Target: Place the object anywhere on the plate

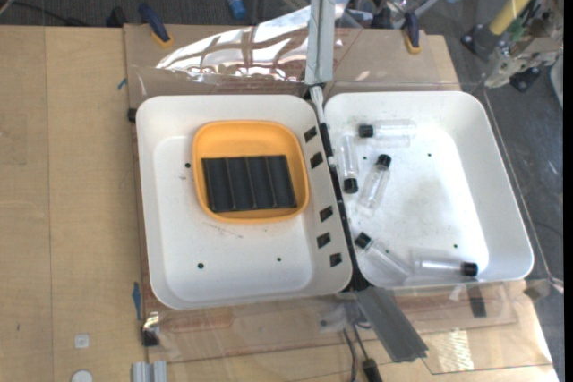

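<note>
Vials lie in the right bin, black block on the plate; end effector's state: cannot tell.

I can drop freely into the right bin: its middle and right floor lie bare, with clear tubes crowding the left side and near edge. In the left bin, a black tray covers the orange plate.

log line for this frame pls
orange square plate in left white bin | black ribbed block on plate | clear black-capped vials in right white bin
</note>
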### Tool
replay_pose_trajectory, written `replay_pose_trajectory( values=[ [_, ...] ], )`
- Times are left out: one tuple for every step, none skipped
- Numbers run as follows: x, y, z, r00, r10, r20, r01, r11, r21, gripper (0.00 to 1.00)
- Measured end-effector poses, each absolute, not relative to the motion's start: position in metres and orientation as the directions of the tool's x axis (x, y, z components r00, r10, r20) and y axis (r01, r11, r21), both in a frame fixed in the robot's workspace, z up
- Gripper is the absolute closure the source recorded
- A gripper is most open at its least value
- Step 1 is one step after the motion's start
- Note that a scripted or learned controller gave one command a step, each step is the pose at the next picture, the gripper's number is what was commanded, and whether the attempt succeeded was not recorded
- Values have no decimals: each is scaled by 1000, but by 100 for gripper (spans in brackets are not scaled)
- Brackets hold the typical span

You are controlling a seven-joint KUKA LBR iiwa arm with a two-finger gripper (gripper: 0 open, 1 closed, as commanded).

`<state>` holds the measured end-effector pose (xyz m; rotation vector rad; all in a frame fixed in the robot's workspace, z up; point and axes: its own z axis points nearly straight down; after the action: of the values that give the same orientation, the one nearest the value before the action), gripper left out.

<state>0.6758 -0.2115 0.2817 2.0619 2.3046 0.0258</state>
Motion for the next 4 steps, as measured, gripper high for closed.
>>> replay_pose_trajectory(
  values=[
    [668, -223, 357, -376, 927, -7, 927, 376, 7, 100],
    [668, -222, 396, -650, 760, -10, 760, 650, 6, 100],
    [642, -223, 439, -840, 542, -13, 542, 840, 4, 100],
    [646, -222, 438, -986, 163, -14, 163, 987, -1, 100]
  ],
)
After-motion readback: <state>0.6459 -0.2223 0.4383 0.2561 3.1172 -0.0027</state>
